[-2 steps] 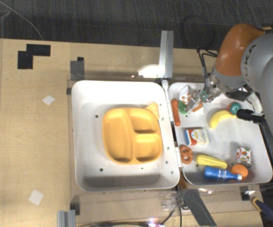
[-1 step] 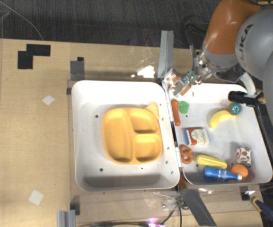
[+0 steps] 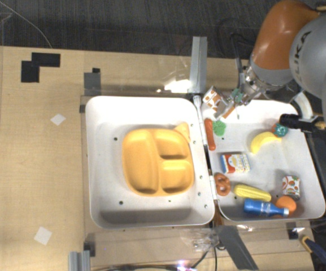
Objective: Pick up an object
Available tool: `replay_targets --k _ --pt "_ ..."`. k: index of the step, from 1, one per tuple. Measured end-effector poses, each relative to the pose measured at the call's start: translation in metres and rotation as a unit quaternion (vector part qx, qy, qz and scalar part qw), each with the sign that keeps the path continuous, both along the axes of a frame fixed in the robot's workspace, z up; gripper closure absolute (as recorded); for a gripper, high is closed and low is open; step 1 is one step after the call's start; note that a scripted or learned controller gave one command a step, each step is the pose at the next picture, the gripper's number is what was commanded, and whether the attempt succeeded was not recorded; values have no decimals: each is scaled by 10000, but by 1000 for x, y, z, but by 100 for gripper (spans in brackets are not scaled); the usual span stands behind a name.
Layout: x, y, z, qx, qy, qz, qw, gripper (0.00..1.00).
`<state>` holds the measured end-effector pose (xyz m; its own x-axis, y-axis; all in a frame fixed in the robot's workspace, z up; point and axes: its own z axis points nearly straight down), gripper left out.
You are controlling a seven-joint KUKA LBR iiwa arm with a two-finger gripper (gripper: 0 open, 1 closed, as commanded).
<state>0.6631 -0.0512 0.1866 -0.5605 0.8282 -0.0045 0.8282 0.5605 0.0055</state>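
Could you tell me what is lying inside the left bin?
The left bin holds one yellow compartment tray, resting on the bin floor. Whatever might lie under the tray is covered and cannot be seen.

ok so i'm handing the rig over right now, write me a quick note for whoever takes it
Pincer: over the far left corner of the right bin, by an orange carrot-like piece and a small white carton. I cannot tell whether it grips anything.
Right bin: hot dog along the left wall, green piece, banana, teal ball, milk carton, pretzel, corn cob, blue bottle, orange, small patterned box.
Left bin: yellow divided tray.
Done: no pick confirmed.
Left: grasp one object and lift it clear.
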Motion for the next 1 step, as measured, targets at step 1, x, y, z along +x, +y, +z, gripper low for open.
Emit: replay_targets --k 1 --pt "7 30 14 17 13 -2489 9685 100"
